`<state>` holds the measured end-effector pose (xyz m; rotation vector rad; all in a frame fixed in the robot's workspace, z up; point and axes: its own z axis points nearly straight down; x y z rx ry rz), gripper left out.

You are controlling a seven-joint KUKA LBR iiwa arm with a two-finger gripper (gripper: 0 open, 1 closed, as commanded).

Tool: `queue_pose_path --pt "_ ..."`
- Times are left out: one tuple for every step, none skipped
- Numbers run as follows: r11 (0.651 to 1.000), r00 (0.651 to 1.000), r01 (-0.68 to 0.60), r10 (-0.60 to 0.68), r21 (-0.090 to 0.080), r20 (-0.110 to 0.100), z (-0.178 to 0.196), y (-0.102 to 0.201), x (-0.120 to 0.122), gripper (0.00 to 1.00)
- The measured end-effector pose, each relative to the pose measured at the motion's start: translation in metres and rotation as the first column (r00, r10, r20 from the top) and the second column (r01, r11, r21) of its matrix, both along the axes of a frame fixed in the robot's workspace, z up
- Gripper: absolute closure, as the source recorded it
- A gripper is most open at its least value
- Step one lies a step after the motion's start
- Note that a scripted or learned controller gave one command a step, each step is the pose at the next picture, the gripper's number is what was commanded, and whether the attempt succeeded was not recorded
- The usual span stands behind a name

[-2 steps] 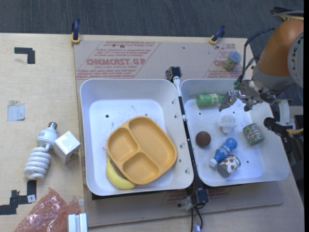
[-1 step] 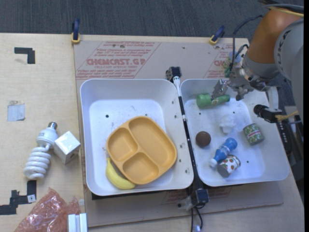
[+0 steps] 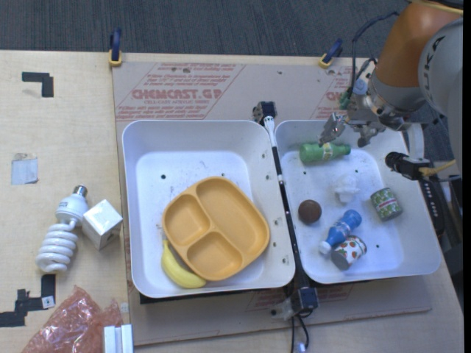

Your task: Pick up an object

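The gripper [image 3: 347, 133] hangs over the far edge of the right bin [image 3: 401, 245], its two fingers apart with nothing between them. The grey arm with its orange band reaches in over the bin's far right corner.

Just below the fingers, along the far wall, lies the green bottle [image 3: 324, 152] on its side, its cap pointing toward the bin's right side. It is the thing closest to the gripper, and nothing lies on top of it or leans against it. Whether the left finger touches the bottle cannot be told.

Nearer the middle of the bin sits a crumpled white wad [image 3: 346, 188], apart from the bottle. A brown ball [image 3: 310, 211] rests by the left wall. A small green tin [image 3: 385, 204] sits toward the right wall. A blue bottle [image 3: 341, 230] lies tilted toward the near edge, its lower end touching or just beside a patterned cup [image 3: 350, 251].

The left bin [image 3: 184, 142] holds an orange divided plate [image 3: 215, 228] lying askew, with a banana [image 3: 179, 268] partly tucked under its near left edge.

On the bench left of the bins lie a spiral light bulb [image 3: 60, 234] and a white cube [image 3: 102, 223] just beside it, with a red mesh bag [image 3: 73, 322] at the near edge.
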<state>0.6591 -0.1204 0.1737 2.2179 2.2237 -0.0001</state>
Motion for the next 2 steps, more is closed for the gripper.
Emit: queue_pose_path --pt "1.000 1.000 0.003 -0.003 0.000 -0.001 -0.0040 -0.0017 -0.0100 0.00" --pt "1.000 1.000 0.002 -0.002 0.000 -0.001 -0.0038 0.0025 -0.0129 0.00"
